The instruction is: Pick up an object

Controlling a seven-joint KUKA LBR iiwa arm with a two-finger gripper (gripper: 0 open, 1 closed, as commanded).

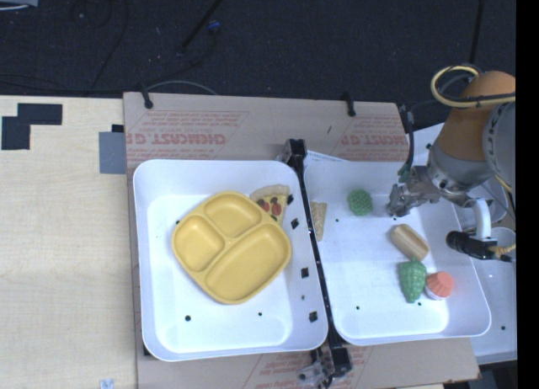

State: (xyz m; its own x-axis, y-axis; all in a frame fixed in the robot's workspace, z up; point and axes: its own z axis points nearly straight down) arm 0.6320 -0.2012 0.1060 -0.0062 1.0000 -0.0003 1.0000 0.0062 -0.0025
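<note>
My gripper [402, 202] hangs over the right bin [370, 328], near its upper right part. It sits just above a tan bread-roll piece [409, 242] and to the right of a small green round item [360, 202]. Lower in the same bin lie a green leafy toy [413, 280] and an orange-pink round piece [440, 285] side by side. Nothing shows between the fingers.
The left bin [160, 311] holds a yellow divided plate [232, 246] with a pizza slice toy [272, 200] at its upper right edge. A tan flat piece [317, 219] lies by the divider between the bins. The arm [467, 139] enters from the right.
</note>
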